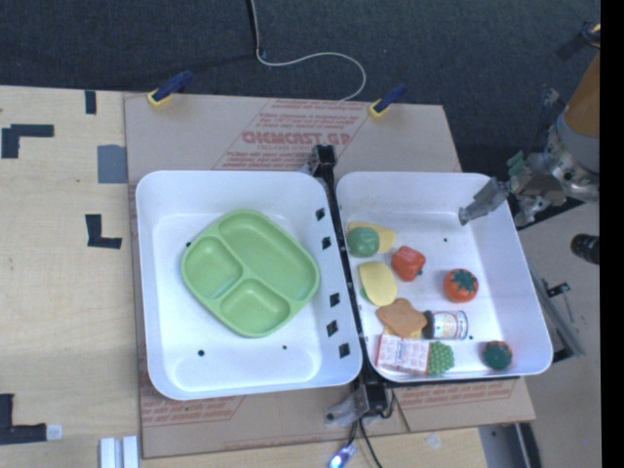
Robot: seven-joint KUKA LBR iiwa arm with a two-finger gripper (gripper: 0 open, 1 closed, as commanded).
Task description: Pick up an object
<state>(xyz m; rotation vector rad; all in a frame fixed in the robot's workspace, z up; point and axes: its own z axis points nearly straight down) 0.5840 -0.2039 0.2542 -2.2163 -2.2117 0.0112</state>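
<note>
Front of right bin: red-and-white packet (pixel 402 355) lies at the near edge, far below and left of the hand; a green bumpy piece (pixel 441 358) touches it, and a small green ball (pixel 497 355) sits at the near right corner.
Right bin (pixel 507 261): white and shallow; it also holds a small jar on its side (pixel 448 325), an orange flat piece (pixel 401 317), a yellow oval piece (pixel 378 283), a red tomato-like toy (pixel 461 284), a red pepper-like toy (pixel 409 261) and a green round piece (pixel 364 241) on a yellow one (pixel 382 235).
Hand (pixel 481 205): over the far right rim of this bin, above all the toys; nothing is seen in it, and I cannot tell if it is clenched or released.
Nearest toys to hand: the red pepper-like toy and the tomato-like toy, both below it and apart.
Left bin (pixel 156 261): well to the left of the hand; it holds one green divided plate (pixel 251 271).
Table (pixel 58 261): wooden, with cardboard (pixel 283 135) under both bins.
</note>
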